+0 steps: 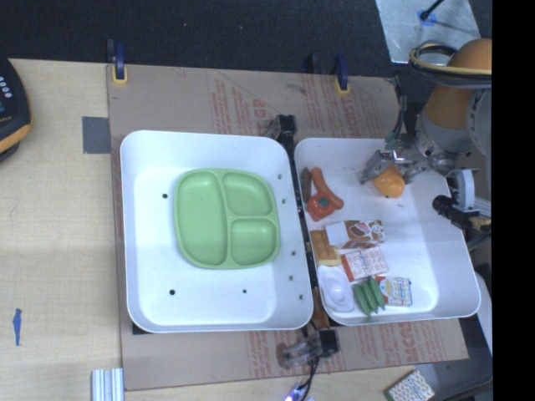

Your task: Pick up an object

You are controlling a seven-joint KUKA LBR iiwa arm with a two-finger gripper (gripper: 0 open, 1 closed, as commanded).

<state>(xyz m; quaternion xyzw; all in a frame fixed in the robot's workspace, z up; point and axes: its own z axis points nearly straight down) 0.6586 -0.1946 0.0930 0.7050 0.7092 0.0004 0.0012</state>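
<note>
1. We're over the right bin, and the gripper is hanging near its far edge, the arm reaching in from the bin's right side.

2. Just under the gripper sits an orange-yellow object, rounded, lying on the floor of the right bin toward its far end. The metal fingers splay out to either side above it, so the tool looks wide, with nothing clamped that I can see.

3. My read: this is the approach or the close-in step of the pick. The orange-yellow object appears to be the target, and it seems to rest on the bin floor, not lifted.

4. Elsewhere in the right bin, along its left wall: an orange toy, then small printed packets toward the middle, and a green pod-like piece at the near end. All well apart from the gripper.

5. Beside the right bin, on its left, the left bin carries a green divided plate.

6. What's next, I'd judge: settle the fingers around the orange-yellow object, close firmly, then lift straight up. It looks round and smooth, so a slip sideways is the risk; a centred squeeze is needed.
</note>
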